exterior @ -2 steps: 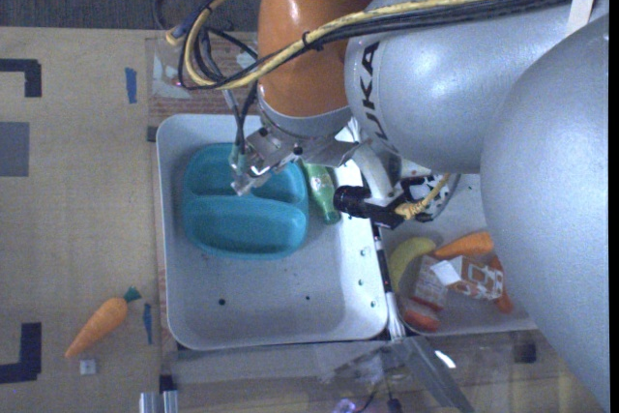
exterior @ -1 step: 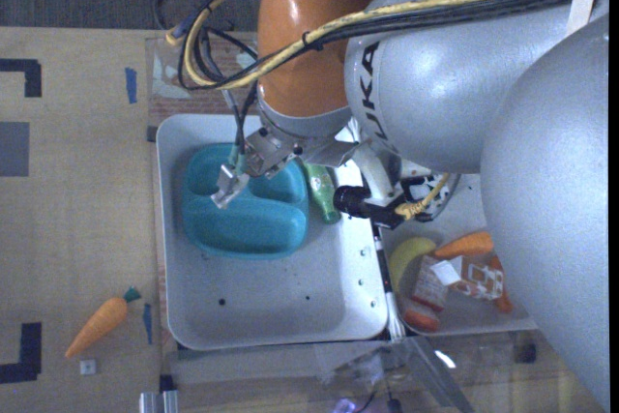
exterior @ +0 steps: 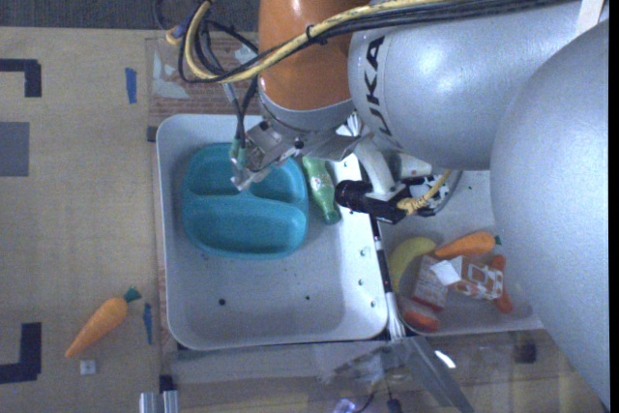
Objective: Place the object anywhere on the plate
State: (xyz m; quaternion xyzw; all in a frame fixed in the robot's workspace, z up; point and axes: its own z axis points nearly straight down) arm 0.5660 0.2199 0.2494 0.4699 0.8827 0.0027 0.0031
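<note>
The two-finger metal gripper is seen over the blue divided plastic plate in the left white bin — its jaw state cannot be told. A green plastic bottle lies just beside the plate's right edge — not on it.

One fixed overhead view.
You look down at a slant on both bins, close in; the arm enters from the right.
</note>
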